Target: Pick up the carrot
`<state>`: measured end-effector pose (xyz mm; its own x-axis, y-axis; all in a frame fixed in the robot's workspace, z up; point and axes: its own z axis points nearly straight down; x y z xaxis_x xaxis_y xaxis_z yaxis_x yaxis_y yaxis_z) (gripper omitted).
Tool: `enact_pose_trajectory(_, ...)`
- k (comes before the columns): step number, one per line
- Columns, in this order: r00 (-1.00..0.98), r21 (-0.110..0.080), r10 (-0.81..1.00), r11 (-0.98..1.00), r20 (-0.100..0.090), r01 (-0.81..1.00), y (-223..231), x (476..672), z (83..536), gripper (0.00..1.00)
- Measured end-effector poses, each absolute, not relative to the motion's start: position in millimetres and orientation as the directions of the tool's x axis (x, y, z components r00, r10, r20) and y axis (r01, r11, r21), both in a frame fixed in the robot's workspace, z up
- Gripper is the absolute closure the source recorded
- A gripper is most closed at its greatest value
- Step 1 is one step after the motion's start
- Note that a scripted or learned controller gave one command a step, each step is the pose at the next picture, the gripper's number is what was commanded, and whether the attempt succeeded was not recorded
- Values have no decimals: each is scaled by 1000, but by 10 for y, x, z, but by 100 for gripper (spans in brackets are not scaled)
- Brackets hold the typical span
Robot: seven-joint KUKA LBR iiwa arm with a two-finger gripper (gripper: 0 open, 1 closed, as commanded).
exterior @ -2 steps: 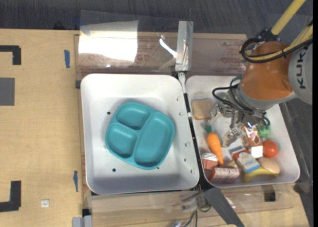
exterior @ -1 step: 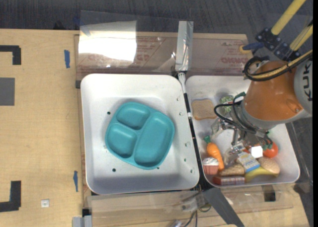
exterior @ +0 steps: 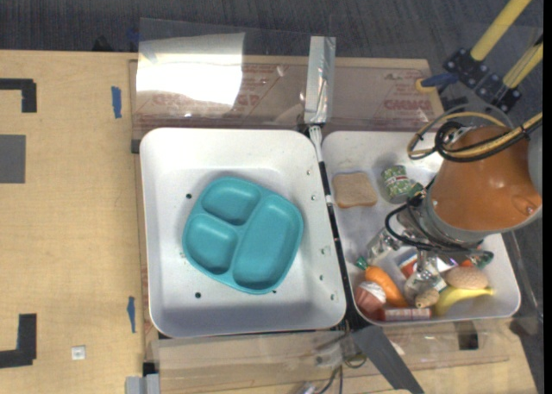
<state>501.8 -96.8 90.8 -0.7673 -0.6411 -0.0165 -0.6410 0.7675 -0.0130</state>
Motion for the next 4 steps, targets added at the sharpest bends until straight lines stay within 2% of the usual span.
enact_pose_trajectory(1,-765,-24,-643,766,-31,-643,-944,5074,1044,100)
enact_pose_trajectory(2,-765,-23,-643,766,-30,-643,-942,5071,1038,0)
enact_pose_trajectory(3,-761,-7,-648,761,-15,-648,-230,6086,1908,0)
enact_pose_trajectory(4,-881,-1,-474,881,-5,-474,-376,5287,2020,0)
